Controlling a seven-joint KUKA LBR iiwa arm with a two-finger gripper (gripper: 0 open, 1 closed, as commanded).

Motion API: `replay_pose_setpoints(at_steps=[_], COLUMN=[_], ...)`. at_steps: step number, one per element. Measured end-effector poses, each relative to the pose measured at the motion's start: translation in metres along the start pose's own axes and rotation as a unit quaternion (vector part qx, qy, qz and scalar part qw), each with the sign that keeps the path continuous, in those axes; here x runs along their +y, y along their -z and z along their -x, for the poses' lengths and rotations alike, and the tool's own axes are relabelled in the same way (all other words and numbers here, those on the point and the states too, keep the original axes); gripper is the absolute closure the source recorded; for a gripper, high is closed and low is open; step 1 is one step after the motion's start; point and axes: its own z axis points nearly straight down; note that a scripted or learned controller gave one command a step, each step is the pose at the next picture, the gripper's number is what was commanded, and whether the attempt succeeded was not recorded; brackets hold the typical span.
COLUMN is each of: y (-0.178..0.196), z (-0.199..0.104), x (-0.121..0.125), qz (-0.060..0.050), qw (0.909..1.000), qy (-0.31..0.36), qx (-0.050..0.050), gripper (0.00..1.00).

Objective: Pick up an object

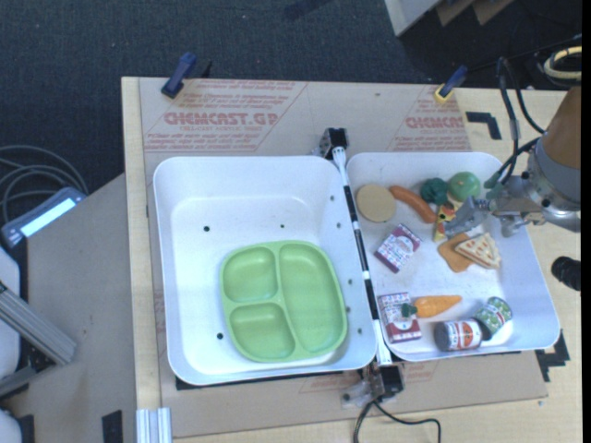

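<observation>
1. The left bin [175,210] is white and holds a green tray [282,300] with three sections.
2. The tray lies flat near the front of that bin, a bit to the right.
3. A black bar [355,238] runs between the two bins where they meet.
4. The right bin [531,284] holds many small toy foods.
5. A round tan cookie [376,202] lies near the back left of this bin.
6. A small red box [398,247] lies in front of the cookie, tilted.
7. A second red box [399,318] lies at the front left, close to the bar.
8. A small carrot [437,305] lies just beside that box, on its right.
9. A longer carrot [412,202] lies at the back, to the right of the cookie.
10. Two green toys, a dark one [433,190] and a light one [464,185], sit side by side at the back.
11. A pizza slice [473,250] lies in the middle right part.
12. Two cans [459,335] [495,315] lie on their sides at the front right, touching.
13. The gripper [471,212] is low over the right bin, between the green toys and the pizza slice.
14. I cannot tell how wide it is, and I cannot see a toy caught in it.
</observation>
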Motion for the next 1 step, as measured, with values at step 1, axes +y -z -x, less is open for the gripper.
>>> replay_pose_setpoints(at_steps=[1], y=[-0.1365], z=[-0.013], x=[0.0103], qz=[0.0], qw=[1.0], qy=[0.0], qx=[0.0], gripper=[0.0])
